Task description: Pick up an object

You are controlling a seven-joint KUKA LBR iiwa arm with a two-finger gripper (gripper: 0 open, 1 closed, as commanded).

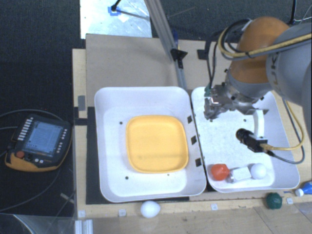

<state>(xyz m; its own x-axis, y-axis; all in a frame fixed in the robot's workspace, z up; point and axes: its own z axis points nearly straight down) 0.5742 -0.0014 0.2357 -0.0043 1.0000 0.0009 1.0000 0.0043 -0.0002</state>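
Observation:
A yellow square plate (157, 143) lies in the left bin (109, 106). In the right bin (222, 140), near its front edge, sit a small red object (219, 171), a white block (239, 174) and a white ball (258, 170) in a row. My gripper (211, 112) hangs over the right bin's back left corner, well behind those three objects and apart from them. I see nothing between its fingers. The grey arm with its orange band (258, 48) covers the bin's back right part.
A white egg-shaped object (150, 209) lies on the bench in front of the left bin. A dark green ball (274, 200) rests off the right bin's front right corner. A teach pendant (36, 141) sits far left. A metal pole (163, 26) slants behind the bins.

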